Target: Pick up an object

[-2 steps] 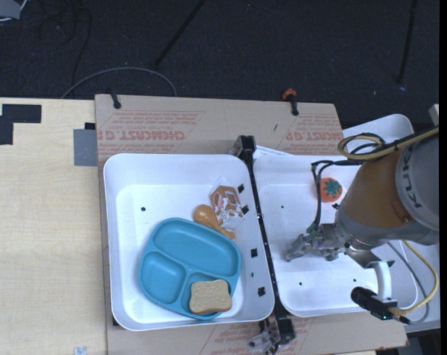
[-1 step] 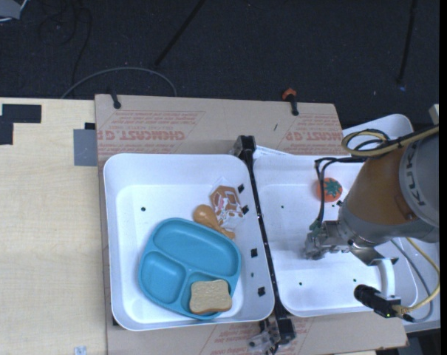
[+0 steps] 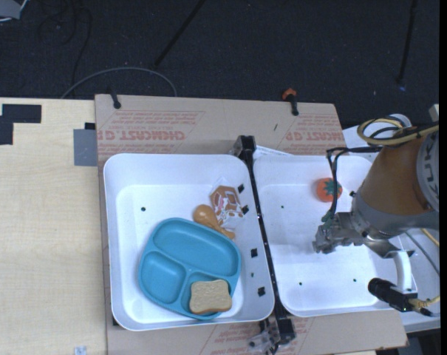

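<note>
The arm (image 3: 397, 191) bends in from the right, its gripper (image 3: 328, 239) low over the right bin (image 3: 312, 294); an orange toy (image 3: 327, 189) lies just behind it

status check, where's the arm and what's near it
Gripper low in the right bin, nothing seen held. Orange toy apart, toward the far wall. Nothing between them.

A blue tray (image 3: 182, 265) lies flat in my left bin with toast (image 3: 210, 296) on its near corner. A drumstick (image 3: 210, 219) and wrapped snack (image 3: 226, 201) lie just behind it. A tomato (image 3: 327, 189) sits in the right bin.
</note>
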